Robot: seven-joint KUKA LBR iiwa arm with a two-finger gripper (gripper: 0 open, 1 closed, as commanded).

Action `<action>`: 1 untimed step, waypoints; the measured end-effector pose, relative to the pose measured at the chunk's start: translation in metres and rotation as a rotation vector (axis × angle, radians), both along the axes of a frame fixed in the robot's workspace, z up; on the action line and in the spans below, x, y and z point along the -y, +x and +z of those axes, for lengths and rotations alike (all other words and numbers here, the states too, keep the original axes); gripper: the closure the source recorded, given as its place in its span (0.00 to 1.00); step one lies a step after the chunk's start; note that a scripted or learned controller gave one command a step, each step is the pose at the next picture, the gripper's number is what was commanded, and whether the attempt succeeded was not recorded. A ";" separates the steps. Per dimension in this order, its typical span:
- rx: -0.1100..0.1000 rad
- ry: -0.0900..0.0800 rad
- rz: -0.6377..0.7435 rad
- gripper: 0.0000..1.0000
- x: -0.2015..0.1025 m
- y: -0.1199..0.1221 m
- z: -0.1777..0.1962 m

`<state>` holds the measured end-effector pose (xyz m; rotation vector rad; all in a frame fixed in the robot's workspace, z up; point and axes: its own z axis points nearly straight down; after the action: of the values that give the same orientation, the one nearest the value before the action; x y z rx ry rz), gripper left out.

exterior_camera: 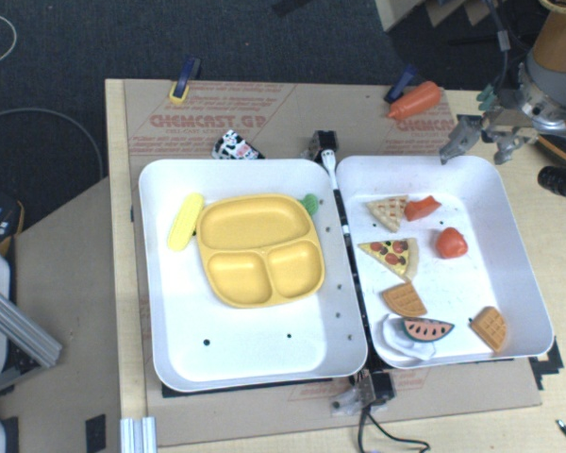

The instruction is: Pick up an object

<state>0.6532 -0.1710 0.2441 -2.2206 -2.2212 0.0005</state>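
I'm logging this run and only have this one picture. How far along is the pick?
Nothing looks done yet. The claw hangs above the far rim of the right bin with nothing between its fingers. Nothing is in hand. The pizza slice, tomato, watermelon slice and waffle all lie in that bin, so choosing, descending, closing and lifting all remain.

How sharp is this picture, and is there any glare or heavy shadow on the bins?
Camera view: lighting even and soft, shadows faint; the white bins look bright but keep detail; the pizza slice reads clearly; the gripper at the upper right is slightly soft.
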 end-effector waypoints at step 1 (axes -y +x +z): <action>-0.005 0.001 -0.001 0.00 0.009 -0.002 -0.058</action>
<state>0.6514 -0.1796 0.1862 -2.2187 -2.2169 0.0053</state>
